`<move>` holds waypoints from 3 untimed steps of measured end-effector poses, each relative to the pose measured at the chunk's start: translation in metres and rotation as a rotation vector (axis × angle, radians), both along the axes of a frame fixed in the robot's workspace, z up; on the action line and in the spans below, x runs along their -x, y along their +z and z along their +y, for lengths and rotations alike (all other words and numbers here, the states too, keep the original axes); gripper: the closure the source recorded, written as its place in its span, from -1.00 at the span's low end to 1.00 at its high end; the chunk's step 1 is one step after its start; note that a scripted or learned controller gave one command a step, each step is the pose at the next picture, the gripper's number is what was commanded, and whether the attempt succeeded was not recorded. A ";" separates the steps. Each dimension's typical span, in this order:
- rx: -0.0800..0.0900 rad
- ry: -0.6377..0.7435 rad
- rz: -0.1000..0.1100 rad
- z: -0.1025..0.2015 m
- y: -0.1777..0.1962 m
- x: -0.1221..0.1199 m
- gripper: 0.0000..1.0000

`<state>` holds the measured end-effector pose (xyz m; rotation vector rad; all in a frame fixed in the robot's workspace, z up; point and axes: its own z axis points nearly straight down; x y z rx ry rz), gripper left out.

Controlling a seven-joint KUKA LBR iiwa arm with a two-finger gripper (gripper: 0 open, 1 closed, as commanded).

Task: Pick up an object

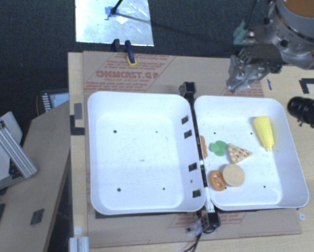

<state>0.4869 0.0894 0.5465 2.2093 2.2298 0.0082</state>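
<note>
though raised, fingers (244, 82) over bench

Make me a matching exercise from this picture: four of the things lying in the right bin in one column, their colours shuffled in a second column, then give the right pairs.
Things:
1. corn cob
2. broccoli piece
3. pizza slice
4. round cookie

Colours:
A. green
B. plain tan
C. yellow
D. pale with red spots

Pairs: 1-C, 2-A, 3-D, 4-B
</note>
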 end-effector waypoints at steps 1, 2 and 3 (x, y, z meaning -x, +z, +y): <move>0.000 0.001 0.001 0.000 0.000 0.000 -1.00; -0.001 0.006 -0.002 0.000 0.011 0.000 1.00; -0.001 0.006 -0.002 0.000 0.011 0.000 -1.00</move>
